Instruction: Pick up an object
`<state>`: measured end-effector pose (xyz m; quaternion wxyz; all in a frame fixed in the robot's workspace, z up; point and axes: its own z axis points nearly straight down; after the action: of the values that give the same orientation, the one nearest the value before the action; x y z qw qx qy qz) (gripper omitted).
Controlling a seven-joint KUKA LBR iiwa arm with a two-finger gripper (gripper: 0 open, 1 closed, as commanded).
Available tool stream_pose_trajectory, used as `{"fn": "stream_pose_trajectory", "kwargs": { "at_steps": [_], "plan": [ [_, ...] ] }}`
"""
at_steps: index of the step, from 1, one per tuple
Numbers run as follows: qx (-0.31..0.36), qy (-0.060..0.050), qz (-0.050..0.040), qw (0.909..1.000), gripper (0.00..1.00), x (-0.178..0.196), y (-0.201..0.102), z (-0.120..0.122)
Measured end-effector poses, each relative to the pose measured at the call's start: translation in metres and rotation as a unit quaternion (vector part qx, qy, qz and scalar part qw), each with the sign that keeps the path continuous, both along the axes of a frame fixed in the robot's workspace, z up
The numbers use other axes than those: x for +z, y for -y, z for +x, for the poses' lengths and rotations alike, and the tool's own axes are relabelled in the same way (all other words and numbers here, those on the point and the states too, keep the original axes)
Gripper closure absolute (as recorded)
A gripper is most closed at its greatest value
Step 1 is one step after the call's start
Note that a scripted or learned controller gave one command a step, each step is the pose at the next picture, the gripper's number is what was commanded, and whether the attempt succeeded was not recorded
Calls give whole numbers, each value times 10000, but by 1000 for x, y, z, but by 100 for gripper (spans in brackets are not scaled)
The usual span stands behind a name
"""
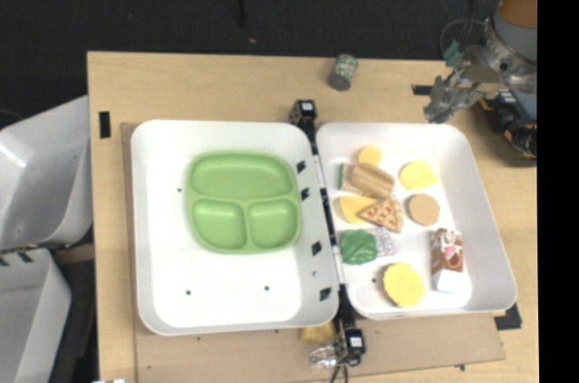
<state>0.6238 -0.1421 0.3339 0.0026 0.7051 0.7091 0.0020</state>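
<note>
The gripper hangs over the bare bench just beyond the far right corner of the right bin, at the end of the arm that comes in from the right. It looks small and dark from here, and I cannot tell how far apart it stands or whether anything is caught in it; nothing can be seen hanging from it. The right bin holds a cluster of toy food. Near its far side lie a small orange piece, a tan bread roll and a yellow disc. Below the roll, a yellow wedge touches a pizza slice, and a brown cookie sits just beside the slice on the right. Toward the near side are a green leafy piece by the divider, a yellow round piece, and a small brown and white carton near the right wall. The left bin holds 1 green plate with 3 compartments. On the bench beyond the bins lies a small greenish can, well apart from the gripper.
</note>
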Motion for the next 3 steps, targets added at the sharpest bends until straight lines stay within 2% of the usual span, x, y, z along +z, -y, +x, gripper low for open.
{"fn": "stream_pose_trajectory", "kwargs": {
  "at_steps": [1, 2, 3],
  "plan": [
    [-53, -78, 6, 10000, 100, -59, 22, -84],
    [11, -50, 23, 10000, 100, -86, -64, -119],
    [61, 8, 30, 10000, 100, -15, -188, -133]
  ]
}}
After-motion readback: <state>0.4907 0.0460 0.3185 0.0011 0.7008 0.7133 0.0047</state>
